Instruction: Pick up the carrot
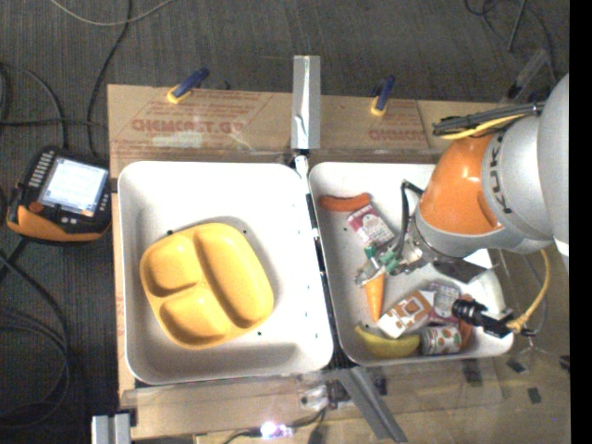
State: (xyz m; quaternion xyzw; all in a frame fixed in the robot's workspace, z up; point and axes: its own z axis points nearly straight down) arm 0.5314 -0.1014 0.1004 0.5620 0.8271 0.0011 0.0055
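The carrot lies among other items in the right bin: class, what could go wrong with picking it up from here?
1. The carrot is crowded: a banana and a carton lie right beside it, so the gripper may catch a neighbour instead.
2. The carrot tapers, so it might slip out of a grasp.
3. A packet lies just above the gripper and could get knocked.

Light fell evenly from above, bright on the two white bins (pixel 222 178) and dimmer over the dark carpet (pixel 74 26) around the bench. The left bin's rim nearly washed out. The yellow plate (pixel 207 285) carried a soft sheen and threw a faint shadow toward the lower right. The arm (pixel 481 192) darkened the right bin beneath it, and its orange band showed a pale highlight. The picture was grainy and slightly soft throughout, so small labels were unreadable.
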